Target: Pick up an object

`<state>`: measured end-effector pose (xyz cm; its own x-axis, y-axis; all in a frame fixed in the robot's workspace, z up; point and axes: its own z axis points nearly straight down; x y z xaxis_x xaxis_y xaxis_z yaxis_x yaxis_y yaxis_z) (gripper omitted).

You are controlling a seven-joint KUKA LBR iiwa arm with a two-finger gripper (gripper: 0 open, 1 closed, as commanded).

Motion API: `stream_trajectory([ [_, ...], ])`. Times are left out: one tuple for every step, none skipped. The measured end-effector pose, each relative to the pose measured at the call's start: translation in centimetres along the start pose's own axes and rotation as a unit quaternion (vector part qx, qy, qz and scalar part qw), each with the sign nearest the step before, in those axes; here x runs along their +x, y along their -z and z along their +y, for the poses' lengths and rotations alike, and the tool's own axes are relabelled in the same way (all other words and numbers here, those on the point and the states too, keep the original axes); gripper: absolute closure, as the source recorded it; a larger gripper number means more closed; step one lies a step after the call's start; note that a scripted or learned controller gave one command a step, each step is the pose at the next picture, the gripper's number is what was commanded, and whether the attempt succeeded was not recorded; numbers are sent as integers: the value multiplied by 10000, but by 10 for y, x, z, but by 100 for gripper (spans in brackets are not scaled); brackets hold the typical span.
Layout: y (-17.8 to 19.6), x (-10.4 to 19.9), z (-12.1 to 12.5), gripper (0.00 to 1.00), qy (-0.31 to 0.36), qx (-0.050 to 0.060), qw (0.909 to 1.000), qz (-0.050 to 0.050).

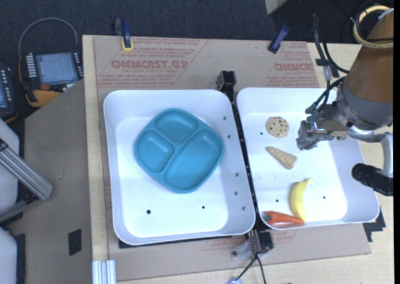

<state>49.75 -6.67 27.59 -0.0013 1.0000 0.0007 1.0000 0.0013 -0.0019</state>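
Tool (310, 136), grip state unclear, hangs over the right bin (350, 214), cookie (277, 127) and cone (281, 157) just left, likely lining up a pick.

The arm (373, 70) is cut off at the picture's 3 o'clock edge. The gripper (307, 139) is too small to tell its fingers.

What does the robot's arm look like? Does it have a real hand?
The arm is thick and round, orange-brown higher up and grey nearer the wrist. Black cables run along its side. Its hand isn't like yours: it's a small dark grey metal block with stubby parts at the tip.
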Motion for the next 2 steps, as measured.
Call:
stream_trajectory([
  [-21, 51, 4, 100, 12, 10, 10000, 3],
  [-31, 111, 10, 100, 3, 8, 10000, -1],
])
